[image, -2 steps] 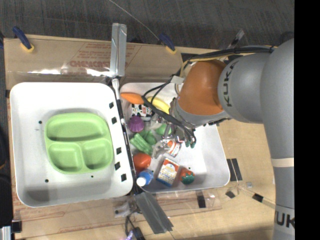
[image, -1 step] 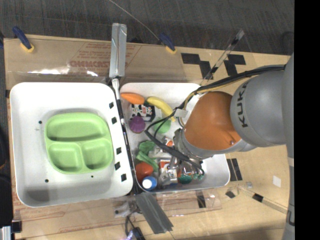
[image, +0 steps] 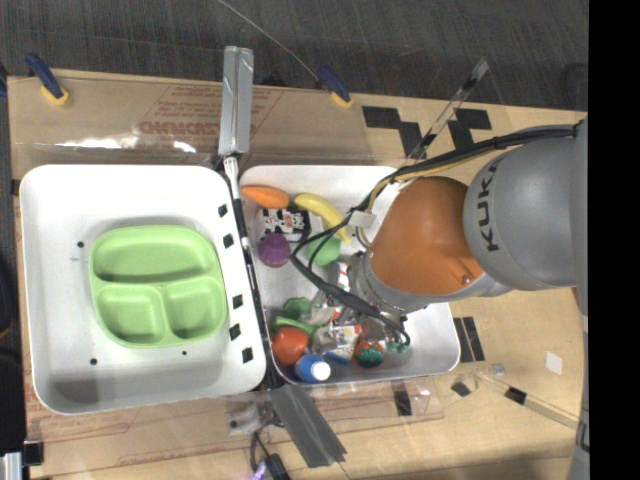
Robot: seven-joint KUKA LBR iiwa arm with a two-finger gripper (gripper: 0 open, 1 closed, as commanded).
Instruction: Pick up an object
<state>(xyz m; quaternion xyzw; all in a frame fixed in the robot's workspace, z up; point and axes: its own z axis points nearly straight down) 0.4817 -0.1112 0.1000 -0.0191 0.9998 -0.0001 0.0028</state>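
The right bin (image: 440, 353) holds a jumble of small toys. An orange piece (image: 265, 196), a yellow banana (image: 318, 208) and a purple toy (image: 274, 250) lie along its far left side. A red-orange ball (image: 290, 346), a blue and white cylinder (image: 313, 370) and green pieces (image: 293, 313) crowd the near left corner. The arm's orange band (image: 425, 238) hangs over the bin's middle. My gripper (image: 338, 320) reaches down into the near pile, mostly hidden by the wrist and cables.
The left bin (image: 50, 218) carries a green divided plate (image: 157, 283). A metal bar (image: 236, 98) rises at the divider between the bins. Blue clamps (image: 48, 80) hold the cardboard at the far edge.
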